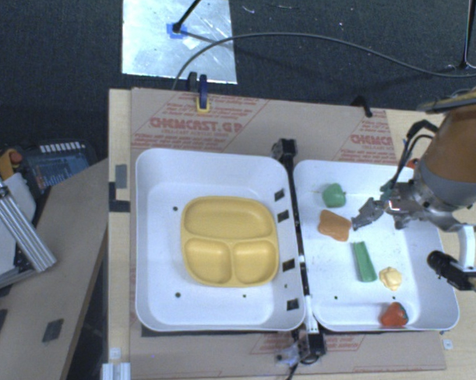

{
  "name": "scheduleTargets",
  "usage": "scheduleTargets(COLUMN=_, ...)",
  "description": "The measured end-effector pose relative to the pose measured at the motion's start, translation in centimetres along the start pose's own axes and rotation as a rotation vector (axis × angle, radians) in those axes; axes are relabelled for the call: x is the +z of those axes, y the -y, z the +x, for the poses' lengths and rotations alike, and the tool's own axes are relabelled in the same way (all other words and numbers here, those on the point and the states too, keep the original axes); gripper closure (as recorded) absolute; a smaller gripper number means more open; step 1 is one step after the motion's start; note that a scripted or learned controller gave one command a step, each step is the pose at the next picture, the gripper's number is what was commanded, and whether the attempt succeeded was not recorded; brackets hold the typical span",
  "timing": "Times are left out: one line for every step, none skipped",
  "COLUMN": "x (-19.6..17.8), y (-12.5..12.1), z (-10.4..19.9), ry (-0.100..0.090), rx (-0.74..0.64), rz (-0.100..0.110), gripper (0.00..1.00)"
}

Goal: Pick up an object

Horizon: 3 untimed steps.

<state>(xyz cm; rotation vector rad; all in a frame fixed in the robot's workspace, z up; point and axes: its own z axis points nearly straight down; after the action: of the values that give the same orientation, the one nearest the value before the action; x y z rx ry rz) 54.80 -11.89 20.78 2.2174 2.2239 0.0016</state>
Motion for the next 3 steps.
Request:
scheduleTargets(x=4.2, y=0.4, z=0.1, ry=-0.001, rx=0.002, rz=0.004, gripper=0.00)
scheduleTargets(x=8.4, y=0.6, z=0.3, ry=-0.001, rx=0.001, rz=0.004, gripper=0.00)
scheduleTargets(x=12.5, y=0.5, z=0.4, ry=-0.001, rx=0.002, rz=0.003, gripper=0.00)
